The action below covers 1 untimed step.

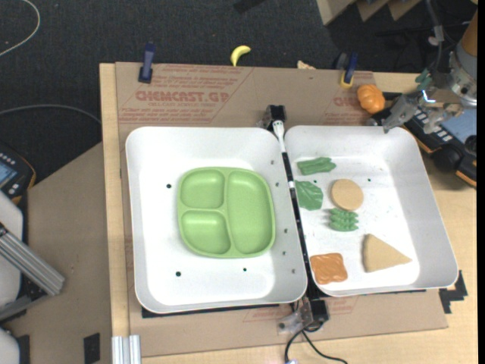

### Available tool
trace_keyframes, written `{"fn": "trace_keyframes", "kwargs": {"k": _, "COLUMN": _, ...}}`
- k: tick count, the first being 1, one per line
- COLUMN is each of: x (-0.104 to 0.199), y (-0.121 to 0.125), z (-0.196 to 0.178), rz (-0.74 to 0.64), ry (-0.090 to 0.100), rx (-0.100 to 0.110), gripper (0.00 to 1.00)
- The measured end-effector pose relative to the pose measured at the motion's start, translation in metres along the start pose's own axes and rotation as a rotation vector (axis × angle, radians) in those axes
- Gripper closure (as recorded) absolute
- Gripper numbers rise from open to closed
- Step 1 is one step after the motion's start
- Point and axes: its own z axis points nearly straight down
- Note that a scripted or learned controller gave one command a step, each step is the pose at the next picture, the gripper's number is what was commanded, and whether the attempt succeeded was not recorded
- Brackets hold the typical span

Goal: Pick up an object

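Up at the upper right of the frame my gripper [405, 112] hangs just past the far right corner of the right bin [433, 226], over the bench, beside a small orange object [370, 98]. Whether it is open or closed I cannot tell — it is too small and blurred, and I see nothing held in it.

In the right bin lie six pieces: a green leafy piece [315, 165] at top, a darker green one [309, 195] by the left wall, a round tan disc [347, 195], a small green ridged piece [343, 220], an orange square [328, 268] at the near left corner and a tan wedge [383, 254] to its right. Most lie apart — bare white floor runs down the right side.

The left bin [148, 226] holds a green divided plate [226, 211] near its centre, with bare margin all round.
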Motion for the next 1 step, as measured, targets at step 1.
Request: {"fn": "trace_keyframes", "kwargs": {"k": 1, "x": 0.0155, "y": -0.0468, "z": 0.1740, "rz": 0.003, "ry": 0.006, "rx": 0.005, "gripper": 0.00}}
